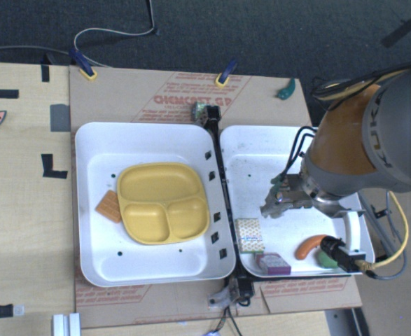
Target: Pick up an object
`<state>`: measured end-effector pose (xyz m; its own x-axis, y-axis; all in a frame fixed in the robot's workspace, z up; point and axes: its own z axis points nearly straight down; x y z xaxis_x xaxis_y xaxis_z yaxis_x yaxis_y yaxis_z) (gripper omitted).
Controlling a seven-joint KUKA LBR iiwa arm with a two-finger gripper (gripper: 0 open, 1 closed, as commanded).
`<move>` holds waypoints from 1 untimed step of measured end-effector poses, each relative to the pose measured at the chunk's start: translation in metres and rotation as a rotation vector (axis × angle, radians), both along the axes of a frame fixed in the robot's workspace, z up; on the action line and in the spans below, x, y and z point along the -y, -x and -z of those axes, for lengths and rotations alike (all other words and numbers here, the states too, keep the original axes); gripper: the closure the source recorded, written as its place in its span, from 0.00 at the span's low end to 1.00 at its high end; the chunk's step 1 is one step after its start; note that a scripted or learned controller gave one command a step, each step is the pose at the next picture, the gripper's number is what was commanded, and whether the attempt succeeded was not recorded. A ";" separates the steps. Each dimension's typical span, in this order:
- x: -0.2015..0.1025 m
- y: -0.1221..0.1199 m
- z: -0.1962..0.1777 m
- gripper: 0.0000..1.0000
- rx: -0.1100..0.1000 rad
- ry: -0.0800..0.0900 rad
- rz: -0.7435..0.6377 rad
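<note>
My gripper (274, 205) hangs over the middle of the right bin (251, 152), its grey fingers pointing left and down. Nothing shows between them. Below it, near the bin's front wall, lies a small patterned packet (249, 234). A purple block (274, 264) rests beside that at the front edge. An orange sausage-shaped object (309, 246) and a green object (325, 259) lie at the bin's front right, partly under the arm.
The left bin (93, 187) holds a yellow divided tray (163, 201) with a tan cracker-like square (108, 205) tucked at its left side. A black divider (218, 187) runs between the bins. Clips and a cable sit on the cardboard behind.
</note>
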<state>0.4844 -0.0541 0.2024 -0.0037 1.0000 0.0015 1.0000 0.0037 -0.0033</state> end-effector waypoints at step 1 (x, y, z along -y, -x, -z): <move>-0.155 0.002 0.019 1.00 0.000 0.001 0.001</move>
